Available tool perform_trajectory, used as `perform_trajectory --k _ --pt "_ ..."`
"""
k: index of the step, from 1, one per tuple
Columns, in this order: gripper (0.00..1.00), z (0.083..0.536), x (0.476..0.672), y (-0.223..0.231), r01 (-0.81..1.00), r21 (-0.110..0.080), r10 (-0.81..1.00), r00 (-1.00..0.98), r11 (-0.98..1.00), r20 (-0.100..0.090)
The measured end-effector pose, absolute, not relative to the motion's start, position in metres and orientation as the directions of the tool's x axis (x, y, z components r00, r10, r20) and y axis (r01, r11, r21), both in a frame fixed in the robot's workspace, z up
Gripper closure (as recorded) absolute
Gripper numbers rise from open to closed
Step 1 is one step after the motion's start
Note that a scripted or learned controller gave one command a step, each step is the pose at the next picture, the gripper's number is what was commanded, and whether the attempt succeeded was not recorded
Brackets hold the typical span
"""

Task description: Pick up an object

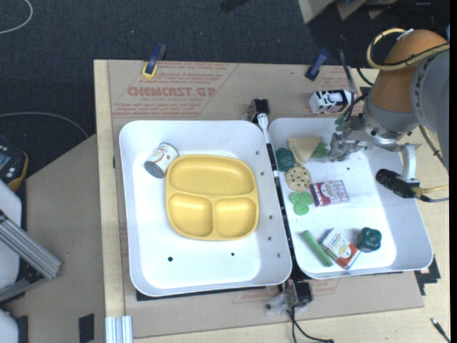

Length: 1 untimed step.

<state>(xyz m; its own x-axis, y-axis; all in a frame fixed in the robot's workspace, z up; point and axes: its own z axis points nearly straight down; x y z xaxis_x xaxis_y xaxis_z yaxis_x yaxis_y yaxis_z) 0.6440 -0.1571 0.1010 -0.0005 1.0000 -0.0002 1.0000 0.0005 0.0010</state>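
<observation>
Camera view: pale wedge (303, 148) under hand (341, 147)

The arm (421, 77) was grey with a rounded orange band (403, 66) above the wrist. A yellow cable (382, 40) looped beside it. The gripper (343, 143) was grey metal.

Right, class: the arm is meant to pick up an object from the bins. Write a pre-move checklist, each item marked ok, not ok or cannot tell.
1. Gripper over the right bin: ok.
2. An object between its fingers: cannot tell.
3. Targets close by, cream wedge and cookie: ok.
4. Red packet lies apart from its neighbours: ok.
5. Yellow tray and small can sit in the left bin, out of the way: ok.
</observation>
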Motion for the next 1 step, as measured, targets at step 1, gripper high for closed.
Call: perform_trajectory --k 1 --pt "1.0 0.1647 0.6422 -0.1596 1.0 0.007 1.0 0.001 -0.001 -0.002"
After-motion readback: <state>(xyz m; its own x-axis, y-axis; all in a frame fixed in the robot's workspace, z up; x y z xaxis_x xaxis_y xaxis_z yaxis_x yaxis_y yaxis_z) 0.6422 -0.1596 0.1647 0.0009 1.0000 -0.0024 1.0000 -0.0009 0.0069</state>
